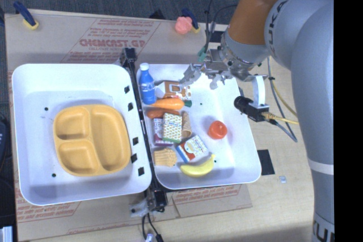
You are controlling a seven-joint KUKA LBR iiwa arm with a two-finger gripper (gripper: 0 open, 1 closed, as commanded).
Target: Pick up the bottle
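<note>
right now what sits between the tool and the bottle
In the camera view, a small brown-and-white packet lies on the bin floor between the tool and the bottle, with a bare strip of white bin beside it.

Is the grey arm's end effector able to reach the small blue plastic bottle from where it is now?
Probably yes. The small blue plastic bottle stands at the right bin's far left corner, open from above; the end effector hovers nearby, with the orange carrot beside the bottle.

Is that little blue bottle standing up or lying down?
Lying down: the bottle rests on its side in the right bin, white cap pointing toward the far rim.
</note>
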